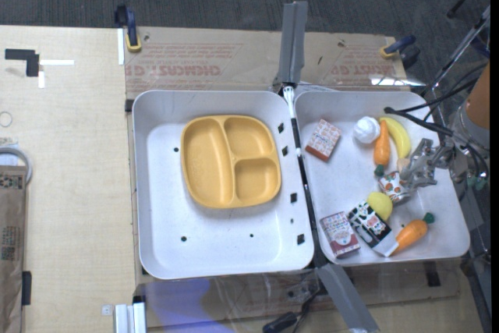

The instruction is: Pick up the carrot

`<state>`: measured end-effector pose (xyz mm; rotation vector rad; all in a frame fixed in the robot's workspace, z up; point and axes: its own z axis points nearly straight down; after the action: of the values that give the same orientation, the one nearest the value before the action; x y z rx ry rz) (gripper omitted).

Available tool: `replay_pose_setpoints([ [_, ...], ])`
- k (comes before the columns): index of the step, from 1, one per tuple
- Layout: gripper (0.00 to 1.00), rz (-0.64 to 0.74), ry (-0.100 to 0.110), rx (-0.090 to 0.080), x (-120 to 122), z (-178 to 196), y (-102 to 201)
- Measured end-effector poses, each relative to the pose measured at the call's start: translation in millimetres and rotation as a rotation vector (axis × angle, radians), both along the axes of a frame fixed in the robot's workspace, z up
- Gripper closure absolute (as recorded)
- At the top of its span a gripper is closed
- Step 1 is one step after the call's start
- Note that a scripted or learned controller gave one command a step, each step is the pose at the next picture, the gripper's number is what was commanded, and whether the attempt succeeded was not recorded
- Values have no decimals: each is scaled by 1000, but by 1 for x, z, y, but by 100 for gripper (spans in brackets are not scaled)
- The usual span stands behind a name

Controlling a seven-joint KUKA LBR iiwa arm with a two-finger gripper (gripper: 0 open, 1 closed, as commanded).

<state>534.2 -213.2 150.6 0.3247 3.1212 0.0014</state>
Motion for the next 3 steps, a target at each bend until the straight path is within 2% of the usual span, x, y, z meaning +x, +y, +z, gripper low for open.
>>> replay_pose_setpoints([
  [1,100,167,2,0,-40,33,9],
  [2,100,699,-2,-2,4,66,19],
  [3,100,815,-2,-1,33,74,10],
])
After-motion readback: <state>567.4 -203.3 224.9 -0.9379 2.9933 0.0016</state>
